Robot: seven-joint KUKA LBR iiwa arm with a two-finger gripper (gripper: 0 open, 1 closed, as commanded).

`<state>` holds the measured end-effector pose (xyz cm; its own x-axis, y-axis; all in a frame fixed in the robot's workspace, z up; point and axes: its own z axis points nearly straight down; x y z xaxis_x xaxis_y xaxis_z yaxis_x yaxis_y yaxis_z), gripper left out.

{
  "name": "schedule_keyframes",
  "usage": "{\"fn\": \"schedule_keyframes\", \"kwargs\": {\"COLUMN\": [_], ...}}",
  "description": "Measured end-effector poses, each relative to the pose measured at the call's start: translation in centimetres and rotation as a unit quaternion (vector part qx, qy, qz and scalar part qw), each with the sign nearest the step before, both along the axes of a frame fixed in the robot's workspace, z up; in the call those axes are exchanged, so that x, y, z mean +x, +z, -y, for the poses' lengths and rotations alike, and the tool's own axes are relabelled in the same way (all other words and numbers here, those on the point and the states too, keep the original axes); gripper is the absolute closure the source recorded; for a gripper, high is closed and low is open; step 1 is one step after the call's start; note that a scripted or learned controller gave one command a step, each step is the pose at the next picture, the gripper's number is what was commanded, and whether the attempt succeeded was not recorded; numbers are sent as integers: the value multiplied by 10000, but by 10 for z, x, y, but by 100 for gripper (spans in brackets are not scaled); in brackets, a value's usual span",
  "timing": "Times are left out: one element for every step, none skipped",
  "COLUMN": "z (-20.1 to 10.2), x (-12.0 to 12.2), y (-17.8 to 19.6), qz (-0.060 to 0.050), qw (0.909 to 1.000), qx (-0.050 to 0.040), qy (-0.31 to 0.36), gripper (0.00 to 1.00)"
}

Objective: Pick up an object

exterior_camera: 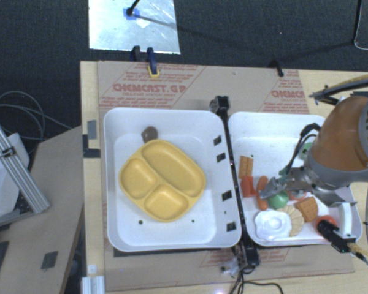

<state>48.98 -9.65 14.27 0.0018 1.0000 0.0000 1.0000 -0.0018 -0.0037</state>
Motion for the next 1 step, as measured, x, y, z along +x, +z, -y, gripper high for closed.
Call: {"fn": "schedule_keyframes", "kwargs": {"z": [-13], "x": [12], "y": [-61], "qz": [20], "qw": [10000], "qx": [3], "qy": [24], "gripper": [0]}}
